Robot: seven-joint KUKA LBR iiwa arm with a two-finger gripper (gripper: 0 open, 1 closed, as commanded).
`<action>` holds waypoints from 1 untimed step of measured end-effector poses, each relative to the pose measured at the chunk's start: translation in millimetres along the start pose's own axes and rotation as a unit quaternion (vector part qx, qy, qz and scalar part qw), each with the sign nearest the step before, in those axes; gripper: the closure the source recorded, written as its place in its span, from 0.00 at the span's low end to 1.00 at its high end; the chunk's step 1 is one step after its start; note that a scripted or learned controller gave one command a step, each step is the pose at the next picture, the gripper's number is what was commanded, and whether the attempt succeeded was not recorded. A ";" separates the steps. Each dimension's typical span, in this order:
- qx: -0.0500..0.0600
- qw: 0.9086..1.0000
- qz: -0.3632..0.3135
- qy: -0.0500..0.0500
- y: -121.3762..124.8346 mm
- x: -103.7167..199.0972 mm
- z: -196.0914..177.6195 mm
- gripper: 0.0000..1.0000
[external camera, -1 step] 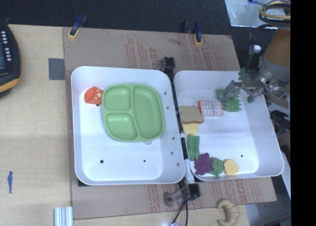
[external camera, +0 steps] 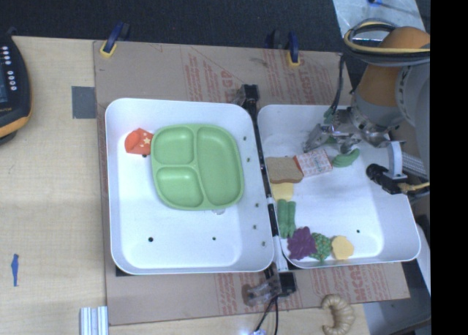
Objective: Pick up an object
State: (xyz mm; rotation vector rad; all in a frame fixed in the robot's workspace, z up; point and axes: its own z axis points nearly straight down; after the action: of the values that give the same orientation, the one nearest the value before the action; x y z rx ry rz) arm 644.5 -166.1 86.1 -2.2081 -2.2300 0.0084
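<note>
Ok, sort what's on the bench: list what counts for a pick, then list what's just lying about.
For the pick:
- gripper, down in the right bin
- pink card
- green pod
- bread slice
- purple grapes
- red piece, left bin

Lying about:
- green divided plate
- blue clamps
- handset, left edge
- tan curled thing, front edge

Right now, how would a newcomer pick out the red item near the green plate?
Start at the left bin, which holds a green divided plate. At the plate's upper left corner lies the small red item, touching the rim. It is the only red thing in that bin and has a yellow star on it.
</note>
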 end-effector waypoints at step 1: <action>-0.003 1.000 0.004 0.000 11.9 -45.6 -6.7 0.00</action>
State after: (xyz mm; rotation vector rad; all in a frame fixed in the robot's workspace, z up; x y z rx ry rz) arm 657.0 -211.5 92.8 -2.2209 -2.2244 0.0015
